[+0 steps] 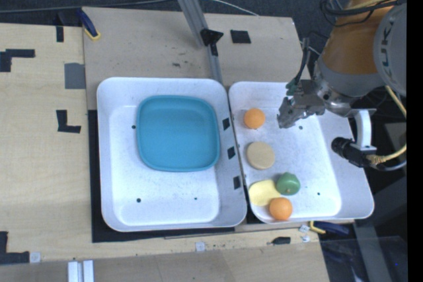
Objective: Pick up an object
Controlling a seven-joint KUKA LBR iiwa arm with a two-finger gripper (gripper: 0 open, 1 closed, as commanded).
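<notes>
Two shallow white bins sit side by side on the bench. The left bin point(115, 162) holds one item: a blue square plate point(177, 133), lying flat toward the bin's 12 o'clock half.

The right bin point(330, 168) holds five small objects, all along its 9 o'clock side:
- An orange ball point(254, 119) lies at the 11 o'clock area of the bin floor.
- A tan round disc point(260, 156) lies at 6 o'clock from that ball, apart from it.
- A yellow object point(262, 192) lies at 6 o'clock from the disc, near the bin's 7 o'clock corner.
- A green round fruit point(287, 183) touches the yellow object at its 3 o'clock side.
- A second orange ball point(280, 209) sits just at 6 o'clock of the green fruit, touching or nearly touching both it and the yellow object.

The arm enters from 3 o'clock, its orange band above the wrist. The gripper point(289, 117) points down over the right bin's 12 o'clock area, near the first orange ball, at its 3 o'clock side and apart from it. Nothing is visible between the fingers; whether they are spread or closed cannot be told.
</notes>
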